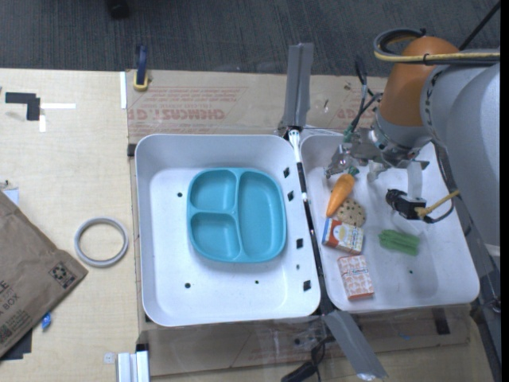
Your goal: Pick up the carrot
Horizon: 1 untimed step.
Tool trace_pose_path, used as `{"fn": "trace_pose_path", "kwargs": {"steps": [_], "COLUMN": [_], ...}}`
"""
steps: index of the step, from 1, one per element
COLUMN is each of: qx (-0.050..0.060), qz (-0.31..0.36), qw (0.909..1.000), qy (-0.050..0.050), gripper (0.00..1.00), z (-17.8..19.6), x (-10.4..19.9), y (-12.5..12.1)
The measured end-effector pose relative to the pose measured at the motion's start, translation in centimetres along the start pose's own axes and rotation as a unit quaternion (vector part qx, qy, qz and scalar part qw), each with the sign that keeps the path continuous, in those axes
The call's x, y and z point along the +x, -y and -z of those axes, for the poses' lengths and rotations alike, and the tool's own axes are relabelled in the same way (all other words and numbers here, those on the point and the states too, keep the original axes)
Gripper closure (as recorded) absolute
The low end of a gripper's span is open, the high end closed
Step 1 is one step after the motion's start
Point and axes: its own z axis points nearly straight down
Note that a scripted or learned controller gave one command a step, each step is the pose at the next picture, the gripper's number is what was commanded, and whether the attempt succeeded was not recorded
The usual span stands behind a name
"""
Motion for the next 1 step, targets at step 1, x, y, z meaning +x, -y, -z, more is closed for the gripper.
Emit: {"fn": "trace_pose_path", "kwargs": {"steps": [1], "qx": [0.000], "qz": [0.000], "qw": [1.0000], "qy": [0.000], "gripper": [1.00], "z": [0.95], "x": [-0.09], "y": [-0.03]}}
